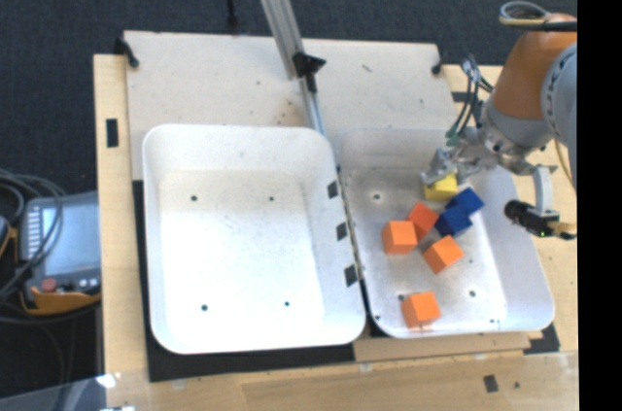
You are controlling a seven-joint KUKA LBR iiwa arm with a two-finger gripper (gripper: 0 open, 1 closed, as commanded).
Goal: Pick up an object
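Note:
My gripper (439,174) hangs low over the far part of the right bin (384,156), reaching in from the right. A yellow block (444,189) lies directly under its tip, partly covered by it; I cannot tell whether it is gripped. A blue block (460,212) sits just in front of the yellow one, touching it. Several orange blocks lie nearby: one (424,218) beside the blue block, one (399,235) to its left, one (444,254) in front, and one (421,308) near the bin's front wall.
The left bin (243,142) stands beside the right one. A slanted metal rail (277,1) rises behind the bins. The arm's orange band (530,69) and cables hang over the right bin's far right corner.

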